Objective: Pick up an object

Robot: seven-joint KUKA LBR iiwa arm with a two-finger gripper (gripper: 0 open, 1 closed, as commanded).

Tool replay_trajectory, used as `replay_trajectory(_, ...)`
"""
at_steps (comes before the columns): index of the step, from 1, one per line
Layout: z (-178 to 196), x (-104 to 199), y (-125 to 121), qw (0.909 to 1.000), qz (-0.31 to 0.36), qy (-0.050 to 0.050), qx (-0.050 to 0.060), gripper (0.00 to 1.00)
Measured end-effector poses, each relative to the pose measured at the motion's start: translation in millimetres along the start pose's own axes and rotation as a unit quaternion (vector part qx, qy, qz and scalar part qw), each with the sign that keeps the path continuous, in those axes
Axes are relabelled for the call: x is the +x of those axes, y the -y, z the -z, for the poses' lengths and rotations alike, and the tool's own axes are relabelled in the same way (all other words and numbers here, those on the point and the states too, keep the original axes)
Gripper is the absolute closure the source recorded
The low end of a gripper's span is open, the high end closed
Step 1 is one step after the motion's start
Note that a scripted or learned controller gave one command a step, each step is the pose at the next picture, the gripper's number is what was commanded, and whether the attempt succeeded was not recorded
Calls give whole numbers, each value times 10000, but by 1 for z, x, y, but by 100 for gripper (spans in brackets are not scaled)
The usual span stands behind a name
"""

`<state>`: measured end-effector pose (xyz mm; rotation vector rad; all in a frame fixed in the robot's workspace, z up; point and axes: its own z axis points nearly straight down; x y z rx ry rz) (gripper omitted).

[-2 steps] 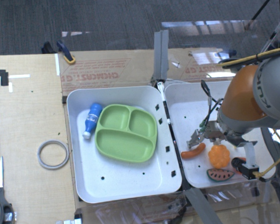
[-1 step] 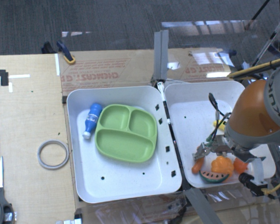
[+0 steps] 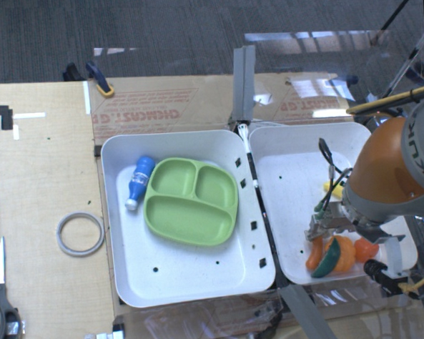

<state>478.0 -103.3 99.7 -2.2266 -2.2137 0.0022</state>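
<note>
Arm: the grey arm with its orange band (image 3: 387,165) reaches in from the right, low over the right bin (image 3: 287,171).
Claw: the claw (image 3: 324,225) sits near that bin's front edge, just above the orange and green objects; whether it is released or clenched cannot be told, as the wrist hides it.
Task thing: orange and green objects (image 3: 335,256), rounded and toy-like, perhaps plastic, lie bunched at the right bin's front wall.
Open room: the right bin's rear and left floor is bare white.
Left bin (image 3: 122,228): a smooth green divided plate (image 3: 192,202) lies centred; a blue bottle (image 3: 139,180) is just beside its left rim.
Worktop (image 3: 33,176): pale wood, bearing a grey ring (image 3: 80,233) and scissors (image 3: 4,314) at the left edge.
</note>
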Motion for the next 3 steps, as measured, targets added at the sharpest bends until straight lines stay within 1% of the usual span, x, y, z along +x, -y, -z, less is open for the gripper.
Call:
replay_trajectory(1, 8, -1, 0, 10000, -16, 0, 1, 100)
replay_trajectory(2, -8, 7, -70, 10000, 37, 6, -3, 100)
replay_trajectory(3, 91, 84, -77, 10000, 39, 9, 1, 100)
